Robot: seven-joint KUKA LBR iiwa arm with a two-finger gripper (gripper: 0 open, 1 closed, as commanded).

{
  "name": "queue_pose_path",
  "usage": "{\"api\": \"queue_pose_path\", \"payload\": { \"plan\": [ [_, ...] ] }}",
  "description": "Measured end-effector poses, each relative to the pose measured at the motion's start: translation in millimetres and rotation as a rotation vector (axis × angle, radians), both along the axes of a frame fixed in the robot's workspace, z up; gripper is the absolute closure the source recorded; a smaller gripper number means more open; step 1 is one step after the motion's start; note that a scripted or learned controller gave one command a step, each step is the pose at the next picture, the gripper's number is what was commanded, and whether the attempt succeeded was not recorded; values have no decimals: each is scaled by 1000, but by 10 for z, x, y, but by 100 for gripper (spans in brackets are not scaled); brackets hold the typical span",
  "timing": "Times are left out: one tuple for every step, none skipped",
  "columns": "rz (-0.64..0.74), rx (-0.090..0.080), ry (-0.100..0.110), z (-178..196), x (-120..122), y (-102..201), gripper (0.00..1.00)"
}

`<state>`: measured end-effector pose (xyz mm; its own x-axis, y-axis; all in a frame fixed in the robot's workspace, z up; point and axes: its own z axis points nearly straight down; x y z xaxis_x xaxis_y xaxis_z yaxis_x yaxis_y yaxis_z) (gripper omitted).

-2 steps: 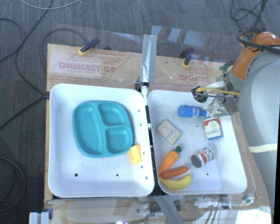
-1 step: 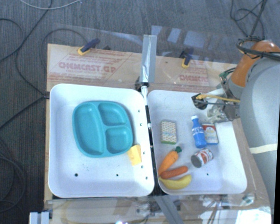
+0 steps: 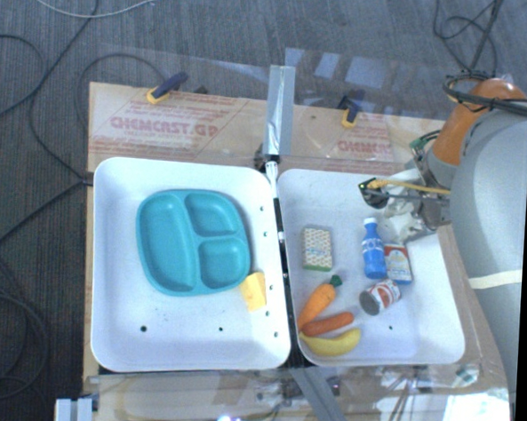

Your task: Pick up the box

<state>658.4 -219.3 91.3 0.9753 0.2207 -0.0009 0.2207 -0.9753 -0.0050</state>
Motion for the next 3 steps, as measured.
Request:
{"api": "queue_pose_path", "payload": {
  "plan": [
    [235,2,-25,19,-324,76,0],
    [171,3,-26,35,-1060,53,0],
    [-19,-7,2,2218,-676,-45,0]
  ]
}}
